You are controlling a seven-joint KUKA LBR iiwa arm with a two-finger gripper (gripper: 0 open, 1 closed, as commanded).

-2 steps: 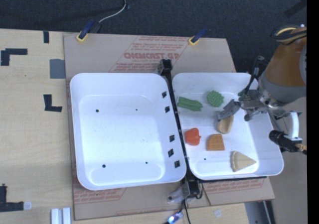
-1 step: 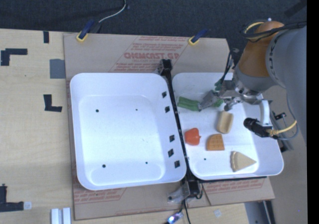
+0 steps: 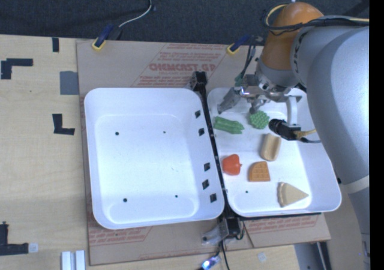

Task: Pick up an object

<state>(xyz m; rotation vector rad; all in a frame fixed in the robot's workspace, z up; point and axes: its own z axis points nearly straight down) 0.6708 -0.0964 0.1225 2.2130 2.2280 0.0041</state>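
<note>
My gripper (image 3: 241, 105) hangs over the far end of the right bin (image 3: 318, 167), its two fingers spread apart with nothing between them. Just below its left finger lies a long green piece (image 3: 228, 125). A round knobbly green piece (image 3: 259, 120) sits under its right finger. Farther toward the front lie a tan roll (image 3: 270, 147), a red piece (image 3: 232, 164), an orange waffle-like square (image 3: 258, 172) and a pale tan wedge (image 3: 291, 194).
The left bin (image 3: 96, 143) stands beside the right one, with a black divider strip (image 3: 208, 143) between them. Both rest on a cardboard sheet (image 3: 174, 65). The grey arm (image 3: 336, 83) fills the right side above the bin.
</note>
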